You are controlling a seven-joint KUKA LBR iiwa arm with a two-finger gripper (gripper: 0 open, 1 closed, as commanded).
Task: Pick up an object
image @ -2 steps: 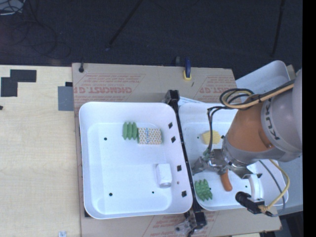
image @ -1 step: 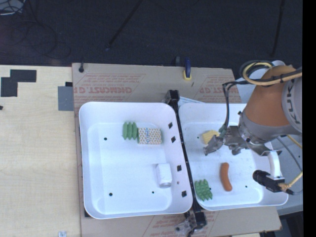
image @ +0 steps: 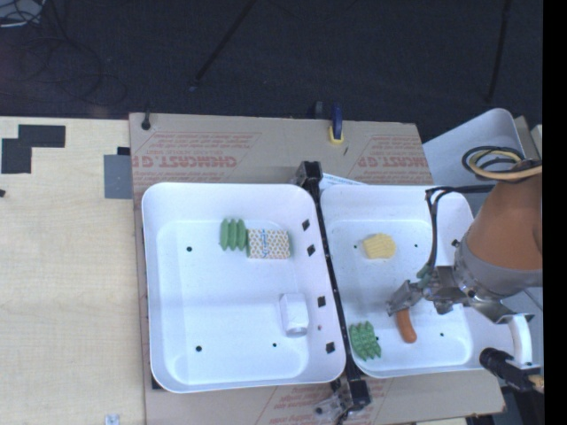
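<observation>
Arm (image: 507, 228) cut off at right edge; gripper (image: 406, 303) too blurred to read; orange object's (image: 407, 328) top hidden.

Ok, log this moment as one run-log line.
arm: over right bin | gripper: low, just above orange object | grasp: unconfirmed | right bin also: yellow item, green item

Cardboard sheet (image: 221, 153) under white bins (image: 168, 237)

We see a pale wooden bench (image: 62, 282) bearing a brown cardboard sheet (image: 266, 149). On the sheet sit two white bins side by side, touching: the left bin (image: 168, 282) and the right bin (image: 372, 211).
</observation>
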